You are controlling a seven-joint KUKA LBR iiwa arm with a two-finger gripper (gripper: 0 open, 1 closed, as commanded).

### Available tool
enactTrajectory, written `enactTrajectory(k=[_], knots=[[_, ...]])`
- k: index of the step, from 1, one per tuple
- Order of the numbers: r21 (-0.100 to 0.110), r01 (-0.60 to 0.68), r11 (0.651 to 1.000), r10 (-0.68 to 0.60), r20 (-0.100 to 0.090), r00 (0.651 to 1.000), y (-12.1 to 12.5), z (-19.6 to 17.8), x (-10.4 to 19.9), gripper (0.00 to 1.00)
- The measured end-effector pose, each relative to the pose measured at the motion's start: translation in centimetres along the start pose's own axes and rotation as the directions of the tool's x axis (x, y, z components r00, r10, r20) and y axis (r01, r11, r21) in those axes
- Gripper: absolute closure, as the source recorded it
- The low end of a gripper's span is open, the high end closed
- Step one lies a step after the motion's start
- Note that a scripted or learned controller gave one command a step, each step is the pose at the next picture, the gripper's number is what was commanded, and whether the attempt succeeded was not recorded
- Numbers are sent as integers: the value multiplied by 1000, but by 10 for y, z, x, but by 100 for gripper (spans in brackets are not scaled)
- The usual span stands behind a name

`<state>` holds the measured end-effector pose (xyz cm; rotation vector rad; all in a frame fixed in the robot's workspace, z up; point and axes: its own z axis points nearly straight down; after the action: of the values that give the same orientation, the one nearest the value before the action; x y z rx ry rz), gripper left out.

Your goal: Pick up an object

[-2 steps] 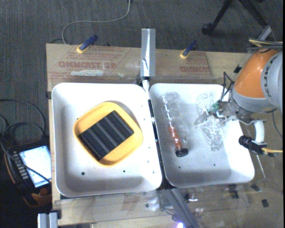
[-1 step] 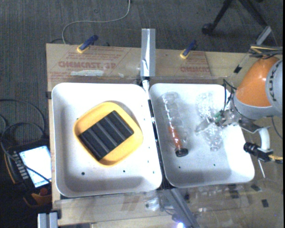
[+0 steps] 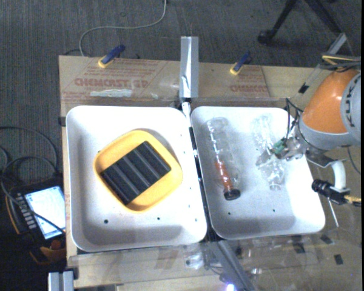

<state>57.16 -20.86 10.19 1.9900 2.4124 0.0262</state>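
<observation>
In the left bin [image 3: 85,223] a yellow block [image 3: 139,170] with a black ribbed top lies flat. The right bin [image 3: 291,217] holds a clear plastic bottle [image 3: 221,156] lying lengthwise, its black cap toward the front and something orange-red inside. To its right lies a crumpled clear plastic piece [image 3: 266,150]. My gripper [image 3: 284,147] reaches in from the right at the bin's right side, low over the right edge of the crumpled plastic. Whether it touches the plastic is unclear.
The grey arm with its orange band [image 3: 327,111] hangs over the right bin's right rim. A metal post [image 3: 188,65] stands behind the divide between the bins. Blue-and-yellow clamps [image 3: 111,56] hold the board at the back.
</observation>
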Motion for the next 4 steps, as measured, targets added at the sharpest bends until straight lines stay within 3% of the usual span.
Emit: enactTrajectory(k=[1,2,3,4], knots=[[2,-14,1000,14,11,1000,-10,8,22,100],[19,202,979,-202,-5,979,56,-107,73,100],[20,202,979,-202,-5,979,56,-107,73,0],[23,246,969,-246,-4,969,48,-32,42,0]])
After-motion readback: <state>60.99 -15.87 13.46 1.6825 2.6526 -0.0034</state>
